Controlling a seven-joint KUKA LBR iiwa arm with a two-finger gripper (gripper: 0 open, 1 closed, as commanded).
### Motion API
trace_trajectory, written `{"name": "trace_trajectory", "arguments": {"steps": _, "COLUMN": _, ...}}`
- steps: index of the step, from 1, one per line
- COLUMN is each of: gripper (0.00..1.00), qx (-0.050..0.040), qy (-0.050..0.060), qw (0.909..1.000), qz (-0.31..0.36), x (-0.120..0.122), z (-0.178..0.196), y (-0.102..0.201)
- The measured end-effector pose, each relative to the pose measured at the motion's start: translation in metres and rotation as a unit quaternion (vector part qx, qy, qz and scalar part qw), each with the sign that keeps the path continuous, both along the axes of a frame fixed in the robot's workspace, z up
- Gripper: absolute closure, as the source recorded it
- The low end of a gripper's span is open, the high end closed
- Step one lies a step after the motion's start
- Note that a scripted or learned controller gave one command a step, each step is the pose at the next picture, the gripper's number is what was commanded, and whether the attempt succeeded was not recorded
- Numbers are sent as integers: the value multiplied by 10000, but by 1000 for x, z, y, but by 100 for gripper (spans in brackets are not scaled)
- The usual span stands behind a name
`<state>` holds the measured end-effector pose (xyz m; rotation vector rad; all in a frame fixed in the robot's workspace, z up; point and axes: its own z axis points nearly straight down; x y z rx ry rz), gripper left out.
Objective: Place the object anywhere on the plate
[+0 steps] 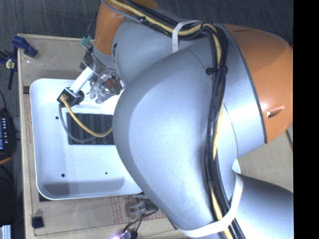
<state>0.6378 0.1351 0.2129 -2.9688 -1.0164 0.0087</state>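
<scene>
The gripper hangs over the upper part of the white bin, a cluster of metal and white parts at the end of the arm; whether it is open or closed cannot be told, and nothing can be made out in its grasp. A yellow cable loops down from a small black and white connector beside the gripper and curves across the bin before running back under the arm. Beneath that loop lies a dark ribbed rectangle on the bin floor, partly covered by the arm. The object and the plate cannot be picked out; the arm's big grey body and its orange band cover most of the bench. The bin sits on a pale wooden board, with a blue clamp at the board's upper left corner. Some faint reddish printing shows on the board's lower edge, too blurred to read. No brand or label is legible.
</scene>
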Motion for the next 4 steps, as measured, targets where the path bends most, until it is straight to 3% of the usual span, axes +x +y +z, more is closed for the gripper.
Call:
{"name": "trace_trajectory", "arguments": {"steps": 1, "gripper": 0, "qx": -1, "qy": 12, "qw": 10000, "qz": 6, "x": 0, "z": -1, "y": 0}}
{"name": "trace_trajectory", "arguments": {"steps": 2, "gripper": 100, "qx": 3, "qy": 50, "qw": 10000, "qz": 57, "x": -2, "z": 7, "y": 4}}
{"name": "trace_trajectory", "arguments": {"steps": 3, "gripper": 100, "qx": 9, "qy": 15, "qw": 9954, "qz": 960, "x": 10, "z": -16, "y": -14}}
{"name": "trace_trajectory", "arguments": {"steps": 4, "gripper": 100, "qx": 16, "qy": 3, "qw": 9135, "qz": 4068, "x": 0, "z": -97, "y": 21}}
